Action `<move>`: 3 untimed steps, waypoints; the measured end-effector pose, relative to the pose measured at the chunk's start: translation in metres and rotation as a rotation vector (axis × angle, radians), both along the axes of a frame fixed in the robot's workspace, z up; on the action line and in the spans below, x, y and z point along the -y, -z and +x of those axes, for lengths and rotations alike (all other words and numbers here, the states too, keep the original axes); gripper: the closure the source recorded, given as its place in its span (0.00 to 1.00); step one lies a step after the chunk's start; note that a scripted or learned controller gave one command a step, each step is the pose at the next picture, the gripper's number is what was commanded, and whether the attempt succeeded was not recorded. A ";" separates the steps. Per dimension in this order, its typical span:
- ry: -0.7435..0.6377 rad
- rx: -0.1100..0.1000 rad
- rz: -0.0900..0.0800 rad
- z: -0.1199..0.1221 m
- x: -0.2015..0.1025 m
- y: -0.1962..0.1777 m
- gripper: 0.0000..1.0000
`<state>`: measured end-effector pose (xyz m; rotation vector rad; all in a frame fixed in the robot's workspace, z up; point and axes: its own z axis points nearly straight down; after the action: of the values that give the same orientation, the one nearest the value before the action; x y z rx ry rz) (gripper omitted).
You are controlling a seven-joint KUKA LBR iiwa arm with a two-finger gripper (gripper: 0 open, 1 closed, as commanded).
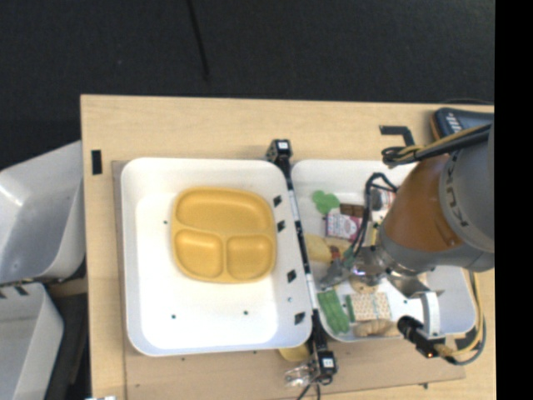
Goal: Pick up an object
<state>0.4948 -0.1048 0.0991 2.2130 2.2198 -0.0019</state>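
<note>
The right bin (333,172) holds several small things. A green piece (325,199) lies at its far left, with a pink and brown packet (341,223) beside it. A pale yellow item (316,247) rests against the left wall. Near the front lie a green object (334,311), a dotted white packet (371,307) and a tan item (375,330). My gripper (344,270) is low in this bin, between the yellow item and the green object. The grey and orange arm covers the bin's right half.
The left bin (150,315) carries a yellow divided plate (223,233). A divider with black clips (293,248) runs between the bins. A dark blue object (454,122) sits on the bench at the far right.
</note>
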 end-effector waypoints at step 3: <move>-0.001 0.004 0.002 0.062 -0.006 -0.004 0.00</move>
<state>0.5572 -0.0983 0.1027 2.2114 2.2196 0.0045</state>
